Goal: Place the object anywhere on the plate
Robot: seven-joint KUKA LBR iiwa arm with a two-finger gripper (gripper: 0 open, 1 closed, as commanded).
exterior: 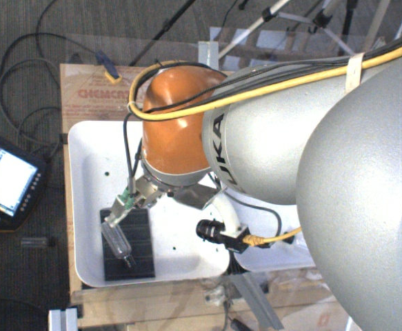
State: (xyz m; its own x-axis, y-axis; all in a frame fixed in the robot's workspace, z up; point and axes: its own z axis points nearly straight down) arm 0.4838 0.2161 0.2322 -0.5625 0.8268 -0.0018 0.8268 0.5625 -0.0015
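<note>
Starting at the left, a handheld screen unit [6, 183] lies off the bench on the dark floor, its display lit, and plays no part in my job. Next comes the left white bin [90, 185], and near its front left corner sits a dark, flat square that I take to be the plate [133, 250]. Over the plate's left part, slanting from its back edge toward its front, is a clear, tube-like object [118, 241] with a small green piece at its upper end; this looks like the object I am meant to place. It appears to rest on or just above the plate, but from this angle I cannot tell whether it is actually touching. My gripper [136, 200] is directly behind the plate, at the object's upper end, under the orange band [176, 126] of my wrist. Whether I am grasping the object or have let it go, I cannot tell. My judgement is that the task is nearly finished or just finished: the object is where it belongs, and what may remain is releasing it and lifting clear. Further right, my grey arm [311, 129] covers the right bin [283, 250].
</note>
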